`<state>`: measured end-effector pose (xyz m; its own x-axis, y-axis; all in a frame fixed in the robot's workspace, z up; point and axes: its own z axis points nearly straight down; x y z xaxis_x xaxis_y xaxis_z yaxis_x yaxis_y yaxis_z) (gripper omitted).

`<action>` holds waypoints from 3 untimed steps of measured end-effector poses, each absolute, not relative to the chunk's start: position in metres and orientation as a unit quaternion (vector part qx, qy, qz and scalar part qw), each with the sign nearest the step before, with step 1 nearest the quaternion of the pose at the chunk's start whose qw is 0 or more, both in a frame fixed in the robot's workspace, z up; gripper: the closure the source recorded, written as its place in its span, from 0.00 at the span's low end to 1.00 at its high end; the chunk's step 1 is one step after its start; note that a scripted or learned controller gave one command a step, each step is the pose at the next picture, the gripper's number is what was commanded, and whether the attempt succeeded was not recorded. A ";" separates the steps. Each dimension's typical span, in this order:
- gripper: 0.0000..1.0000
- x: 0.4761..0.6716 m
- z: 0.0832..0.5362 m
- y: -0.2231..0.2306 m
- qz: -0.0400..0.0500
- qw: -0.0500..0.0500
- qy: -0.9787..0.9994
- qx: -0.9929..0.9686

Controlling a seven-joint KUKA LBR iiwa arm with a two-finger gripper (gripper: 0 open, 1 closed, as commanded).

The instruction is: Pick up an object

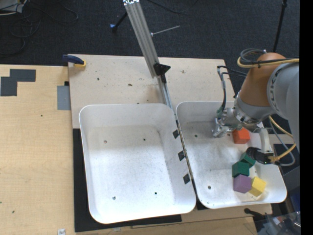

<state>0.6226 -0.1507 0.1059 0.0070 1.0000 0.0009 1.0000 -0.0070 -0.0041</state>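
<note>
I see the arm (266, 89) reaching into the right bin (205, 180), its claw (221, 127) low over the floor; I can't tell whether it is open or closed. The orange block (240, 136) lies just right of the claw, nearest; green (242, 168), purple (241, 183) and yellow (258, 186) blocks sit further toward the near right corner.

Two shallow white bins sit side by side: the left bin (98, 126) and the right bin (205, 180). Four blocks lie in the right one: one orange block (240, 136), one green block (242, 167), one purple block (241, 183), one yellow block (258, 186).
</note>
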 end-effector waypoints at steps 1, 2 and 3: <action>1.00 0.620 0.168 -0.147 -0.001 -0.002 -0.706 -0.708; 1.00 0.621 0.214 -0.148 -0.001 -0.001 -0.707 -0.707; 1.00 0.613 0.212 -0.094 0.000 0.002 -0.708 -0.706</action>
<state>0.6125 -0.0943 0.2119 -0.0039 1.0000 0.0028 1.0000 0.0039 -0.0036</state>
